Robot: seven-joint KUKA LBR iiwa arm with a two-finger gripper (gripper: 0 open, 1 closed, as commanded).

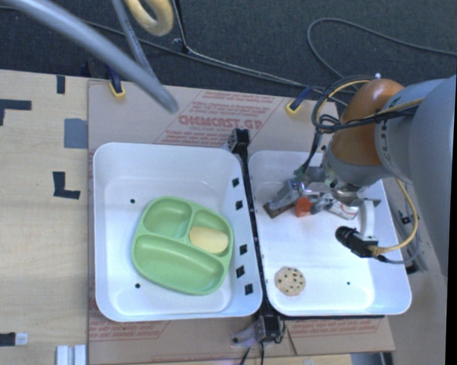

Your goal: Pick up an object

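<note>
My gripper (297, 202) hangs low over the back left part of the right bin (386, 298), under the orange wrist band. A small red-orange object (302, 207) sits right at the gripper; the view does not show whether it is held or just lying beneath it. A dark brown piece (276, 209) juts out to the left of the red object. A round speckled cookie (290, 280) lies on the right bin's floor near its front left, well apart from the gripper.
The left bin (115, 173) holds a green divided plate (165, 258) with a pale yellow item (209, 239) in its right compartment. A black divider (244, 216) runs between the bins. Cables (377, 249) loop off the wrist over the right bin.
</note>
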